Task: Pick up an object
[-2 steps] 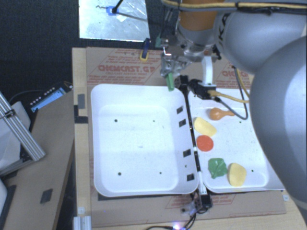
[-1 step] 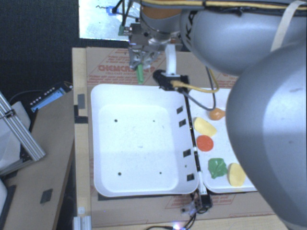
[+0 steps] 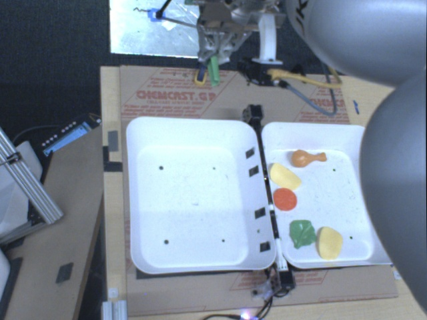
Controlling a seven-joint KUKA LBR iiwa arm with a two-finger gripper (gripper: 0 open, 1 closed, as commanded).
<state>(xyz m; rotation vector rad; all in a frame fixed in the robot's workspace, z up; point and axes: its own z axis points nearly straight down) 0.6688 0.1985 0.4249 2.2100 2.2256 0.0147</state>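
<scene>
Camera view gives me both white bins side by side on the cardboard sheet [image 3: 180,92] that covers the bench. Going from the left, the left bin [image 3: 143,199] shows me just its white floor with a few dark dots on it. A row of black clips [image 3: 257,172] runs down the seam where the two bins meet. The right bin [image 3: 353,139] holds all five objects, and they sit in its left half. Nearest the far edge I see an orange drumstick-shaped piece [image 3: 307,157]; just below it and closer to the seam lies a pale yellow piece [image 3: 285,176], and a round red piece [image 3: 285,199] sits right against that one's near side. Toward the near edge a green leafy piece [image 3: 302,233] rests just beside a second yellow piece [image 3: 329,243], the two close to touching. The arm's grey bulk hangs over the right bin's right side and hides that part from me. The gripper [image 3: 208,71] is up beyond the far edge of the left bin, over the cardboard, well apart from every object; its green and yellow fingertips [image 3: 215,72] look drawn close together with nothing between them.
</scene>
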